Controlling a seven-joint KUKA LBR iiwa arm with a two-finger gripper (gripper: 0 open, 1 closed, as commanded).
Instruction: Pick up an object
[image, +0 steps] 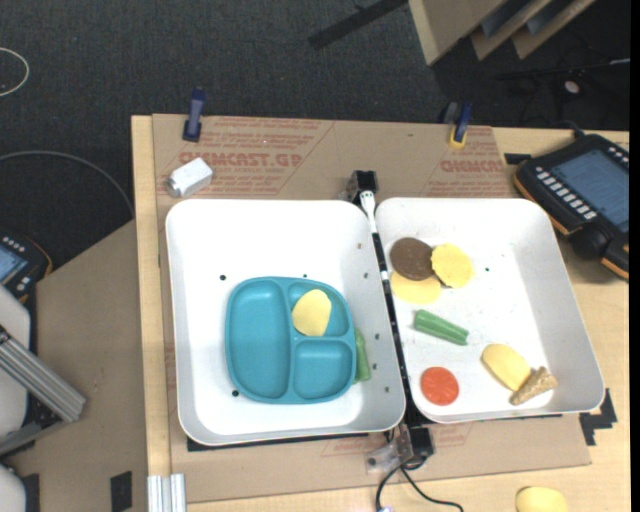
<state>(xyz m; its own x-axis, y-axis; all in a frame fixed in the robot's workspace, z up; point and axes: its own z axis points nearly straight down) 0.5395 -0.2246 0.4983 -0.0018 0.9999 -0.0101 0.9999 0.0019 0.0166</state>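
Objects for picking lie mostly in the right bin (560, 260): a brown disc (409, 257) at the far left, touching a yellow round piece (452, 265) on its right and overlapping a paler yellow piece (415, 290) just nearer. Green stick (440, 328) mid-bin, apart from the rest. Red disc (439, 385) near the front wall. Yellow lump (504, 365) front right, touching a tan wedge (535, 386) at the rim.

Left bin (190, 300): teal divided tray (262, 340) with a yellow piece (312, 312) in its far-right compartment; a green sliver (361, 356) wedged between tray and bin wall.

Best candidate, as I judge it: the green stick. It lies isolated, is slim enough to span, and has open floor on both long sides. Descend with fingers across its short axis, centred on its length. Red disc is second choice, though it is flat and close to the wall. Avoid the stacked brown and yellow cluster; a grasp there would likely drag neighbours. The sliver by the tray looks too cramped to reach.

Arm pose: nothing to record over either bin. Pincer state: cannot tell.
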